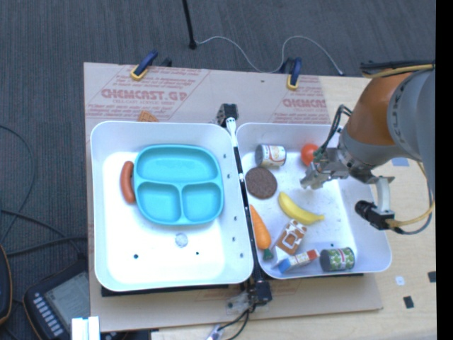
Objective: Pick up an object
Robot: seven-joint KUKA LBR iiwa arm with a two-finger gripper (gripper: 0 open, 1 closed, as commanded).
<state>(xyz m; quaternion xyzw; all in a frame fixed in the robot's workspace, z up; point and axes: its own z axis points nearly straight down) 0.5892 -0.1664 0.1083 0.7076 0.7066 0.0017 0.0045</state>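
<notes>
nearest the camera in the right bin (368, 257) sit a green-label can (337, 258), a marker (297, 261) and a small carton (291, 237), none with print i can read. the banana (300, 210), my guess for the pick, lies just below-left of the gripper (316, 176), its long axis running upper-left to lower-right. can't tell the gripper's grip state, nothing visible in it; farther back the board reads "chemcast gp" (144, 95).

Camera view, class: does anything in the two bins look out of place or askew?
Two cans lie on their sides in the right bin: the upper can and the green can. A hot dog lies beside the blue tray, not in it.
</notes>
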